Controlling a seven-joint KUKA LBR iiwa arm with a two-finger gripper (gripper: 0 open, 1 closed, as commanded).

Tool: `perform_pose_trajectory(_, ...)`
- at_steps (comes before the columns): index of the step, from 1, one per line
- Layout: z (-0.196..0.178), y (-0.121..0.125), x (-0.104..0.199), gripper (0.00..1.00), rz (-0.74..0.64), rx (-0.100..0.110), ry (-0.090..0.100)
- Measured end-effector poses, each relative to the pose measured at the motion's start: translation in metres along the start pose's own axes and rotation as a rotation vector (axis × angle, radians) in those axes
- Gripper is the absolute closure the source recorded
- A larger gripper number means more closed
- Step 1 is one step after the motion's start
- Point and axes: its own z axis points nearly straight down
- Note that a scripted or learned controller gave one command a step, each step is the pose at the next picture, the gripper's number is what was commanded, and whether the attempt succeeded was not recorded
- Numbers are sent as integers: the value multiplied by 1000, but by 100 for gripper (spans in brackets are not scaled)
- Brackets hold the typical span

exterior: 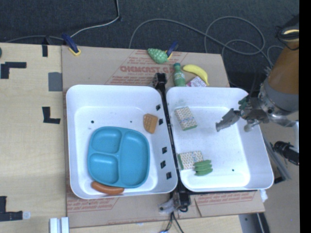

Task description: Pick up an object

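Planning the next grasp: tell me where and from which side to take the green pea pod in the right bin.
Grip the green pea pod across its narrow width, near the middle, coming straight down from above. It lies flat and long, running left to right, with its left end against the patterned packet, so its near and far long sides look freest. The gripper hovers up and to its right.

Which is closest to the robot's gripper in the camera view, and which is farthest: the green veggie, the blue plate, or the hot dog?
Starting from the gripper, at the right side of the right bin:
1. The green veggie, at the front of the right bin, is nearest.
2. The blue plate, in the left bin, comes next.
3. The hot dog, in the left bin's front corner, is farthest.
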Motion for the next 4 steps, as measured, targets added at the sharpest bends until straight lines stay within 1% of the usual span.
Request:
perform_pose_trajectory(1,79,59,-11,0,0,2,0)
perform_pose_trajectory(2,152,98,30,0,0,3,1)
perform_pose_trajectory(3,185,119,30,0,0,-2,-1)
perform_pose_trajectory(4,176,119,30,100,-1,-3,-2)
